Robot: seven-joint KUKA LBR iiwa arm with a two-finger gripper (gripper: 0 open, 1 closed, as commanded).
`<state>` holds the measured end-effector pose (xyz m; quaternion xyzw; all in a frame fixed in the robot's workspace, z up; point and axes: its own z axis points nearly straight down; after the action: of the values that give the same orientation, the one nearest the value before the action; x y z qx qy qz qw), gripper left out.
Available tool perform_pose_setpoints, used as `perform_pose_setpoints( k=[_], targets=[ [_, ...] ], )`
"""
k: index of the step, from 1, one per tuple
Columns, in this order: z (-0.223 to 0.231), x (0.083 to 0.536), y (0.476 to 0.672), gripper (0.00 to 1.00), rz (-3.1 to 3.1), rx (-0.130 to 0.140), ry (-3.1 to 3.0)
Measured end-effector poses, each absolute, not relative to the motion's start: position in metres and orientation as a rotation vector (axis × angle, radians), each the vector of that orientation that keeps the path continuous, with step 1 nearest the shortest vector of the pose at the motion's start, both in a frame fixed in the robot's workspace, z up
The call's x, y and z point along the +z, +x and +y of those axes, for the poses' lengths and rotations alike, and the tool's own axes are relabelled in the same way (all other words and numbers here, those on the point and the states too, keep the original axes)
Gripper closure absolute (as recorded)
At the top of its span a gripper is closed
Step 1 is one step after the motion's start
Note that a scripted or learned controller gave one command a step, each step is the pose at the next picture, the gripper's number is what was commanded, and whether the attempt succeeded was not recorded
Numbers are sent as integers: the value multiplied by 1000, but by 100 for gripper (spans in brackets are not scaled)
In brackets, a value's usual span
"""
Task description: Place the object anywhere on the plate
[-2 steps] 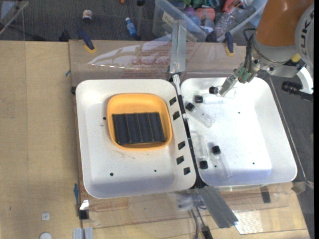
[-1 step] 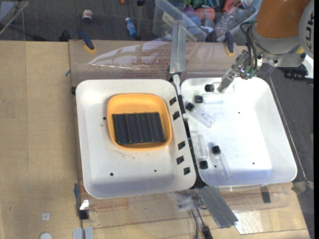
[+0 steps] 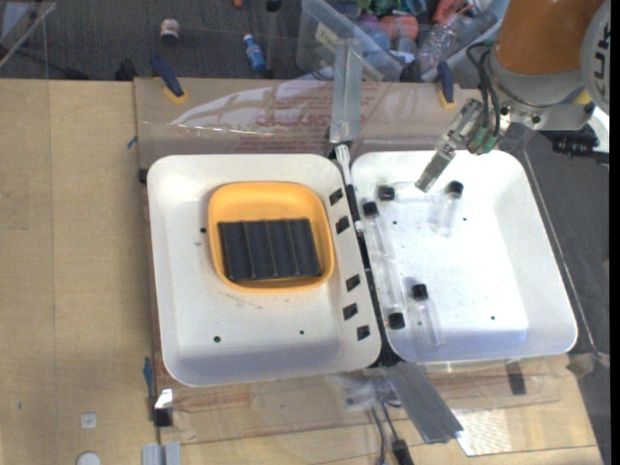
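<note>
Ridged dark block (image 3: 269,250) on the orange plate (image 3: 225,206).
Looks stiff and light; pinch its long sides. Gripper (image 3: 427,181) open or shut: cannot tell.

A dark ridged object (image 3: 269,250) lies on the orange plate (image 3: 225,204) in the left bin (image 3: 184,337); the hand (image 3: 432,174) hangs over the right bin's (image 3: 523,308) far edge.

plate (image 3: 225,204): orange-yellow
object (image 3: 269,250) on plate: dark grey/black, ribbed with lengthwise grooves
left bin (image 3: 184,332): white, a few small black dots
right bin (image 3: 504,298): white, small black pieces scattered on it
arm (image 3: 547,17): orange band, grey below
bench (image 3: 58,260): light wood
</note>
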<state>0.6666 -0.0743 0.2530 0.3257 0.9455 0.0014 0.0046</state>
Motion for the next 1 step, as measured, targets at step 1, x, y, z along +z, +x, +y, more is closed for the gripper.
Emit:
perform_pose_setpoints(
  k=[1],
  targets=[
    [-115, 210, 657, 0, 3096, 2, 504]
  ],
)
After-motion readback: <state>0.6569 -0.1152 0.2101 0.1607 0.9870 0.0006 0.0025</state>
